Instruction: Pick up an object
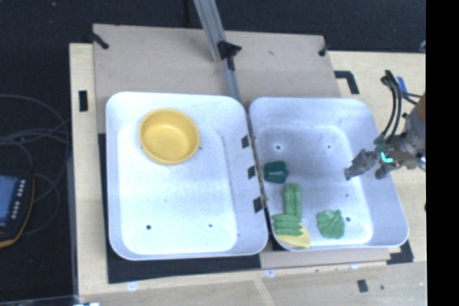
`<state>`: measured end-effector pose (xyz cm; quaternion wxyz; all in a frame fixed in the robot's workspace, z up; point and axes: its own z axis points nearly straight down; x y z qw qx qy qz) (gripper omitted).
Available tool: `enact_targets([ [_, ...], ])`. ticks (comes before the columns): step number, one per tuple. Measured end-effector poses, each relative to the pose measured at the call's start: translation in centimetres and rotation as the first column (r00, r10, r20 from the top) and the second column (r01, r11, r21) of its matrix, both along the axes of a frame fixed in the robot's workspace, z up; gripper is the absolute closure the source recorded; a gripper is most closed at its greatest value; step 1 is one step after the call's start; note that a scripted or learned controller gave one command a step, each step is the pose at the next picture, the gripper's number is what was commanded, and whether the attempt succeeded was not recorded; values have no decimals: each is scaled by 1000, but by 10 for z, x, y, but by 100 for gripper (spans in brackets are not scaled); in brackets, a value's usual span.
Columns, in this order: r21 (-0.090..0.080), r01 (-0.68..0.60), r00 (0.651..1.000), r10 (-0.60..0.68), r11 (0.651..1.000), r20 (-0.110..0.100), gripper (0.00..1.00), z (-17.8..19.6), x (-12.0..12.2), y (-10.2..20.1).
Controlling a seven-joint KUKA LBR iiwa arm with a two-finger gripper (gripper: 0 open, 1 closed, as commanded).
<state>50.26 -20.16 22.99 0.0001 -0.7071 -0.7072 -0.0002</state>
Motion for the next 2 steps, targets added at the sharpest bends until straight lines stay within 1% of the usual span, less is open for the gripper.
enact_targets([
  [1, 0, 0, 1000, 0, 1000, 0, 0, 0, 0, 0],
  [2, 0, 0, 1000, 0, 1000, -4, 0, -57, -3, 9],
])
